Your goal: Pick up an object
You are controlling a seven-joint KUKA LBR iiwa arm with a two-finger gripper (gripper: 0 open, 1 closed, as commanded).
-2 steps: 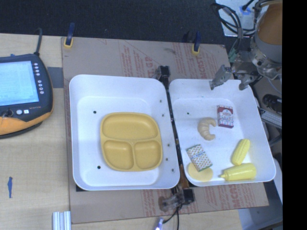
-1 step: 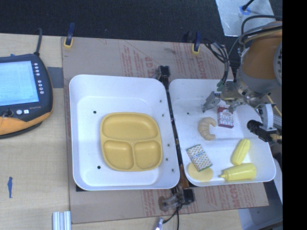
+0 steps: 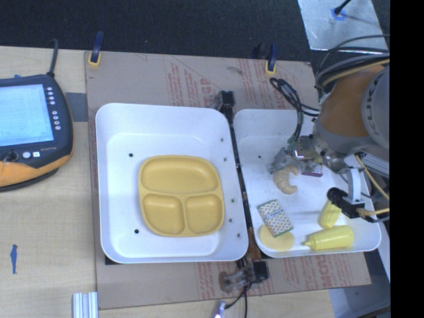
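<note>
Here, in the camera view, the metal gripper (image 3: pixel 289 161) hangs over the right bin (image 3: pixel 255 128); whether it grips, I cannot tell. Just at its six o'clock lies a curved, pale croissant-shaped piece (image 3: pixel 287 180). The left bin (image 3: pixel 112 177) holds a smooth yellow three-part tray (image 3: pixel 180 195).

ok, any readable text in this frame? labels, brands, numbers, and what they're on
None can be read as it stands.
Cardboard sheet under the bins: faint red printing, too blurred to read.
Handheld screen at left: lit display with lines of text, too small to read.
Small patterned packet in the right bin: a green print, no legible words.
Yellow divided plate in the left bin: no marking seen.
</note>
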